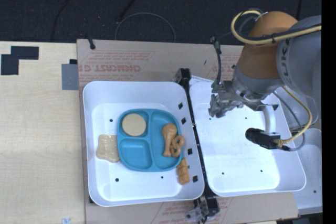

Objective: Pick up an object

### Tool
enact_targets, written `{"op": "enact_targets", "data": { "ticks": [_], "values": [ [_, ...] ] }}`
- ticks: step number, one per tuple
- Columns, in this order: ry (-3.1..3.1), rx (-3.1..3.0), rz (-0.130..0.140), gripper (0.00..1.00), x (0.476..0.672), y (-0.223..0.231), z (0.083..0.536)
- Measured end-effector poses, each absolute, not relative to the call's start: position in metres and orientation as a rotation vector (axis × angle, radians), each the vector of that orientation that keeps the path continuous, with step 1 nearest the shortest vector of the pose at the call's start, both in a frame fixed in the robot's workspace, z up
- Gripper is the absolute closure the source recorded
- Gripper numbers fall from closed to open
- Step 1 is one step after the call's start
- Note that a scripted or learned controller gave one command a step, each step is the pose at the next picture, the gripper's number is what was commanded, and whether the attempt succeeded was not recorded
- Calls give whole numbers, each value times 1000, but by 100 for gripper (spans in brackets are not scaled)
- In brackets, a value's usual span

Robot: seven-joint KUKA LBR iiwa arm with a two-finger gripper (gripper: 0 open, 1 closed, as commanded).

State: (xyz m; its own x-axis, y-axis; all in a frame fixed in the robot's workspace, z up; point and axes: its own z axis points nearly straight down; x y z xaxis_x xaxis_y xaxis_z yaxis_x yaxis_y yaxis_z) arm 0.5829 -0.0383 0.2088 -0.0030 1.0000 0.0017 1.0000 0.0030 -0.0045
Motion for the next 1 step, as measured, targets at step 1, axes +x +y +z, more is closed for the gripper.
{"op": "enact_targets", "data": {
  "ticks": [1],
  "values": [
    [-2222,-2214,4,100,565,9,208]
  ]
}}
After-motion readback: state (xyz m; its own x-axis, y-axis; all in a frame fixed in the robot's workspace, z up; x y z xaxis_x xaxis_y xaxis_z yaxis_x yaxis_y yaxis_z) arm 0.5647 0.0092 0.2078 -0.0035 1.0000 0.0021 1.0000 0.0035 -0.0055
